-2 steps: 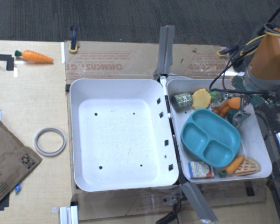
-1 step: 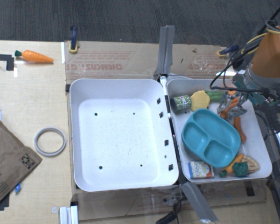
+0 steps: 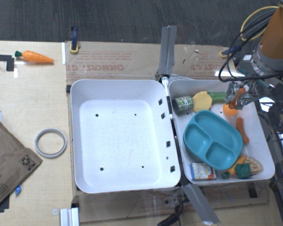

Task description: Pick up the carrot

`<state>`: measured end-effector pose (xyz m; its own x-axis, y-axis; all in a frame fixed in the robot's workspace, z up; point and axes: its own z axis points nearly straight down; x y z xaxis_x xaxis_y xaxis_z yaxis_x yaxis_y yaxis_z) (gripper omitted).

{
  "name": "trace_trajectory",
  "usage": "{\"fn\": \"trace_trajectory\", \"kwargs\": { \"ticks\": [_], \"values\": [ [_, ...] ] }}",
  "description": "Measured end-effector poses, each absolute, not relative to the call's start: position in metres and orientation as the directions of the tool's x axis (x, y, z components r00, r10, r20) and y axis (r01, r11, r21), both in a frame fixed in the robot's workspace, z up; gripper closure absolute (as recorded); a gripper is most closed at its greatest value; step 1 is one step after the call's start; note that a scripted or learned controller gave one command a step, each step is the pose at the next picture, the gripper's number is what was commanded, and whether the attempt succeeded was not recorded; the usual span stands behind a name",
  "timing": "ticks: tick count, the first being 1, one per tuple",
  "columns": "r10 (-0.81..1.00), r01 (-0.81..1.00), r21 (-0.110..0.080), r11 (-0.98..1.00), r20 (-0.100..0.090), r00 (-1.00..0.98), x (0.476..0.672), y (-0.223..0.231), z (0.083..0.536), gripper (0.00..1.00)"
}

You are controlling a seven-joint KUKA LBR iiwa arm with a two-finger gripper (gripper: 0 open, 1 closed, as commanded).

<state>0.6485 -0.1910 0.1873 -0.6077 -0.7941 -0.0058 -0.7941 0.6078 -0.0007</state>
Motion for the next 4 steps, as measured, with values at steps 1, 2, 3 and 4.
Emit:
{"fn": "trace_trajectory", "kwargs": {
  "ticks": [1, 2, 3, 4],
  "values": [
    [-0.528, -0.528, -0.002, 0.849, -0.008, -0.849, 0.662, -0.136, 0.097, 1.0],
    [-0.08, -0.08, 0.001, 0.997, -0.009, -0.997, 0.663, -0.188, 0.096, 1.0],
    [-0.485, -0.485, -0.001, 0.875, -0.005, -0.875, 0.649, -0.216, 0.162, 1.0],
    [-0.323, -0.323, 0.001, 0.947, -0.004, -0.946, 0.613, -0.222, 0.26, 1.0]
  ]
}}
